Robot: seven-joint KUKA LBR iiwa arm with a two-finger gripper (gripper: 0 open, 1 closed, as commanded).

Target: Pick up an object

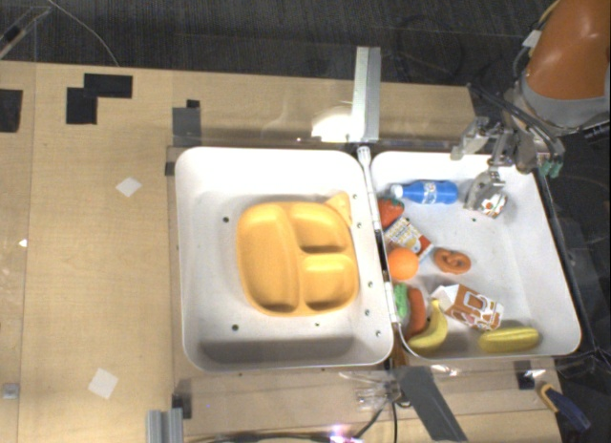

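— Where's the hand right now?

— Upper right of the frame, down inside the right bin, near its top edge. The grey arm with its orange band comes in from the right corner above it.

— Is it holding anything?

— There's a small thing right at its tip, white with a red-orange patch, too small for me to name. Whether the hand is pinching it or just standing over it, I can't tell.

— What else is in that bin?

— A blue and white bottle lying on its side just left of the hand. Lower down, an orange ball, a brown ring like a doughnut, a white and orange carton, a banana and another yellow piece along the bottom edge.

— And the left bin?

— A big yellow tray with compartments, sitting in the middle, tilted a little. Both bins rest on the pale wooden counter.
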